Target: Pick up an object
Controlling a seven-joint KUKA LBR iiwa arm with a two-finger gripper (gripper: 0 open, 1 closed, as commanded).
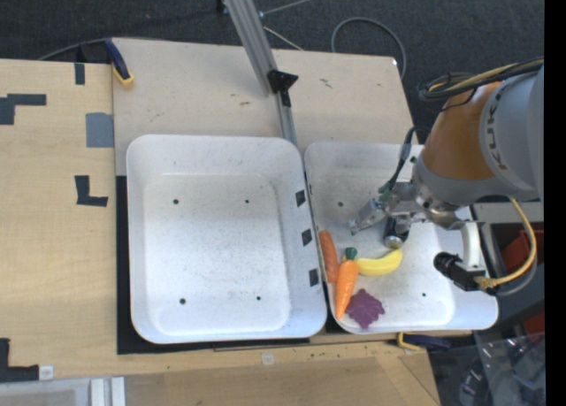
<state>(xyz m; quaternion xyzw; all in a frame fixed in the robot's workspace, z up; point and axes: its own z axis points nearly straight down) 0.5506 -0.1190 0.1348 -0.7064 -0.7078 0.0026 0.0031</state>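
The tool (376, 216), fingers spread and holding nothing, hangs above the banana (380, 263) inside the right bin (340, 161).

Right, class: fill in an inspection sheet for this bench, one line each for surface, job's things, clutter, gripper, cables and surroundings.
Surface: wooden bench bearing a left bin and a right bin.
Job's things: two carrots, a banana and a purple piece in the right bin's near part.
Clutter: tape marks on the bench.
Gripper: gripper over the right bin, above the banana.
Cables: yellow cable by the arm.
Surroundings: dark floor; metal rail.
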